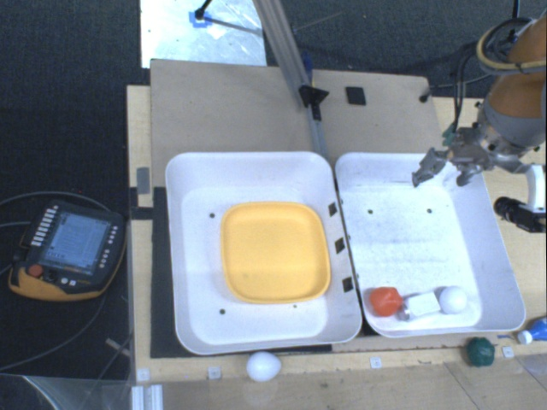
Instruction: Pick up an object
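A yellow square plate (275,251) lies in the left bin (192,229). In the right bin (410,229), along its near edge, sit a small red-orange object (384,301), a white block (420,304) and a white ball (453,299). My gripper (442,172) hangs over the far right part of the right bin, well away from those objects. Its two fingers (422,173) are spread apart with nothing between them.
A white egg-shaped object (263,366) rests on the bench in front of the left bin. A dark green object (479,351) and a blue-and-white item (532,334) lie by the right bin's near corner. A teach pendant (67,248) sits at the left.
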Robot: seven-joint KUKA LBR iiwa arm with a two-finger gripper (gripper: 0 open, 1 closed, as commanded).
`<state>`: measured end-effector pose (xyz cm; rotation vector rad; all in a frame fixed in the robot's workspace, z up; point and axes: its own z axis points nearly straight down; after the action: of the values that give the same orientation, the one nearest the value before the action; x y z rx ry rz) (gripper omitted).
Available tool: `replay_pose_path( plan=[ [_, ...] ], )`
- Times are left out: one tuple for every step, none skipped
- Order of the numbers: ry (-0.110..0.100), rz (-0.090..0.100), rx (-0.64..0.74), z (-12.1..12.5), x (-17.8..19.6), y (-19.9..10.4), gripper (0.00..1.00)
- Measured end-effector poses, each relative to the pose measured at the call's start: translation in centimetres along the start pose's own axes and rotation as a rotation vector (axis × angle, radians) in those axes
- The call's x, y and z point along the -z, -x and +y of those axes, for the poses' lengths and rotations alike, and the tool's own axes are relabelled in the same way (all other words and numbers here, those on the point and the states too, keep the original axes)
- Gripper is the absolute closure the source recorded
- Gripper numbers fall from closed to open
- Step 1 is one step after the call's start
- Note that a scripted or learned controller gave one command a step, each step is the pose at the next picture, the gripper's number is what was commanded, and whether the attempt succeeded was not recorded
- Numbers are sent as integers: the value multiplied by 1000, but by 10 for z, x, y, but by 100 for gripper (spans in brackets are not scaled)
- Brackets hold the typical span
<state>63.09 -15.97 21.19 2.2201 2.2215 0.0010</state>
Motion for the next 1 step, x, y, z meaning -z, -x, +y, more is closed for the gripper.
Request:
replay_pose_path(
  plan=[
    [-5, 1, -1, -5, -60, 5, 0]
  ],
)
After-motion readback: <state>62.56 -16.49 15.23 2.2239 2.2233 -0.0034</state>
